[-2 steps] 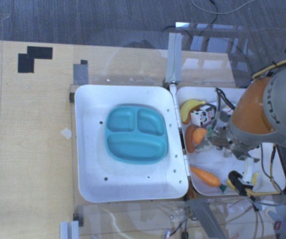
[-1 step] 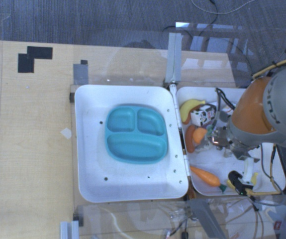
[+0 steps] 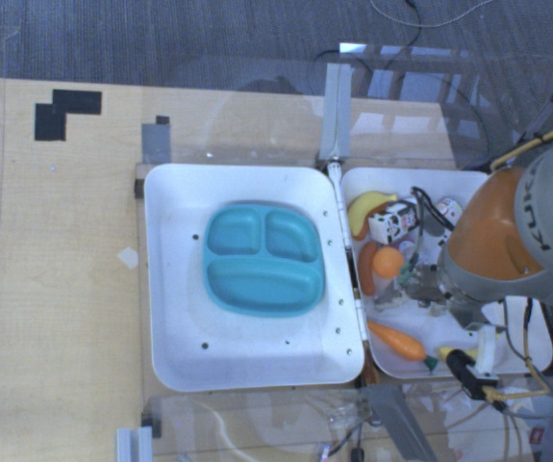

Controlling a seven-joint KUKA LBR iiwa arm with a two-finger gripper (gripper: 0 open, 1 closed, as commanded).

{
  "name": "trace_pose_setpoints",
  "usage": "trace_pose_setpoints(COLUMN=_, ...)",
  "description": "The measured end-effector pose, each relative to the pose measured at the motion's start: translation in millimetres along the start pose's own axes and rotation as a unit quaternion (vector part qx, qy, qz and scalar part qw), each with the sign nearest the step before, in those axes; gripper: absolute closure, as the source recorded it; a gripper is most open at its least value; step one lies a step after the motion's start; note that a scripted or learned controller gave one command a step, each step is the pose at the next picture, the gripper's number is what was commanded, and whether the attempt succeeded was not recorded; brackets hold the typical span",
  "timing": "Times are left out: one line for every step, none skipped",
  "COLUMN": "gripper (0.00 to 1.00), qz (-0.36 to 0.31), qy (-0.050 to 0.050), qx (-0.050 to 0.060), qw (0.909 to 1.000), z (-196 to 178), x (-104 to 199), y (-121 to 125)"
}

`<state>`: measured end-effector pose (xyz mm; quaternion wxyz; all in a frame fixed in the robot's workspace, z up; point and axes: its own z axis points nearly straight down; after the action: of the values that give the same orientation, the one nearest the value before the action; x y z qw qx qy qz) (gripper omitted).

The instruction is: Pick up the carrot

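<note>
The carrot (image 3: 397,341) is orange with a green stub at its right end. It lies on the floor of the right bin (image 3: 420,179), close to that bin's front left corner. My gripper (image 3: 406,287) hangs low over the middle of the same bin, under the grey wrist and its orange band (image 3: 492,231). It sits a little behind and to the right of the carrot, and nothing links the two. The wrist hides most of the gripper's tip.
Behind the gripper, the right bin holds a yellow banana (image 3: 366,209), a small white box (image 3: 391,225), a round orange fruit (image 3: 387,262) and a reddish piece (image 3: 364,269). A blue divided plate (image 3: 262,260) lies in the left bin (image 3: 175,287). Cables trail at the front right.
</note>
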<state>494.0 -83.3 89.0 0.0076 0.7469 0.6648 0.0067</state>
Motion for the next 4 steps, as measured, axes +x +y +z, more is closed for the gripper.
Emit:
trace_pose_setpoints(gripper=1.0, qz=-0.001, qy=0.001, qx=-0.001, qw=1.0, z=-9, x=1, y=3)
trace_pose_setpoints(gripper=1.0, qz=-0.019, qy=0.0, qx=0.009, qw=0.9998, z=-94, x=39, y=0)
trace_pose_setpoints(gripper=0.0, qz=-0.019, qy=0.0, qx=0.009, qw=0.9998, z=-94, x=39, y=0)
trace_pose_setpoints(gripper=0.0, qz=0.069, qy=0.001, qx=0.007, qw=0.9976, z=1, x=-11, y=-2)
